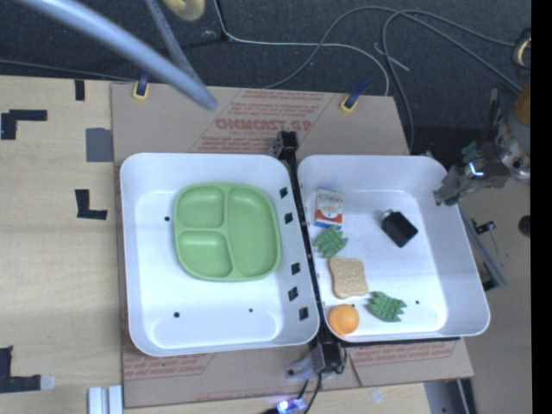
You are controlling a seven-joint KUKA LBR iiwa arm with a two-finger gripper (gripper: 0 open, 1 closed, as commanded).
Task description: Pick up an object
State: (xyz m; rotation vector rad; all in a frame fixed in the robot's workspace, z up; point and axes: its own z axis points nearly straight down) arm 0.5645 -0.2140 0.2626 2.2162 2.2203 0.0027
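Observation:
The right bin [457, 317] holds a small white carton [329, 207], a green leafy piece [330, 242], a slice of bread [348, 276], an orange [344, 319], a second green leafy piece [385, 305] and a black block [398, 228]. My gripper [454, 184] hangs over the right bin's far right rim, right of the black block and apart from it. Nothing is seen held in it.
The left bin [138, 257] carries a green divided plate [228, 231]. A black divider strip [297, 231] runs between the bins. Cables [362, 24] trail over the dark surface behind, and a grey pole [112, 37] crosses the upper left.

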